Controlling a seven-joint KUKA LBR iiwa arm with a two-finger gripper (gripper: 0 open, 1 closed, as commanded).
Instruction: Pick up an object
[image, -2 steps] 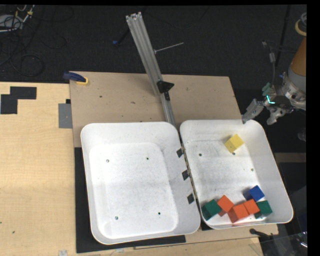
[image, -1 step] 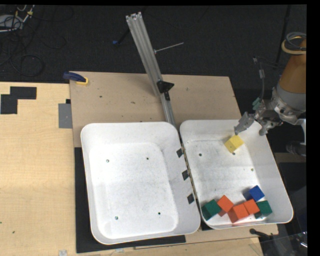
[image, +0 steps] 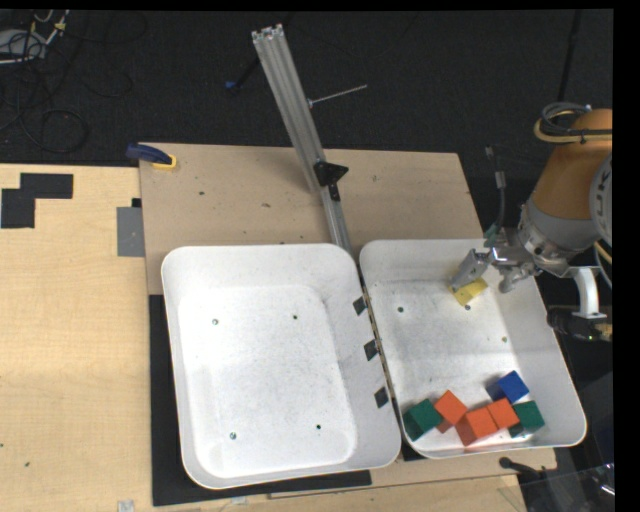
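While the arm reaches in: gripper (image: 490, 270) spread wide, holding nothing
Yellow block (image: 469, 292): right bin (image: 440, 335), twelve o'clock area, just beside one finger
Coloured blocks (image: 478, 410): bin's five o'clock corner

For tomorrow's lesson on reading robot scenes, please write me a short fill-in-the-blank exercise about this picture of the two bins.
1. The gripper is over the ____ bin as the camera sees it.
2. The small block right by the gripper is ____ in colour.
3. The cluster of blocks lies in the right bin's ____ corner, nearest the camera.
4. In that cluster, one block is ____, unlike the orange and green ones.

Missing words: right; yellow; lower right; blue
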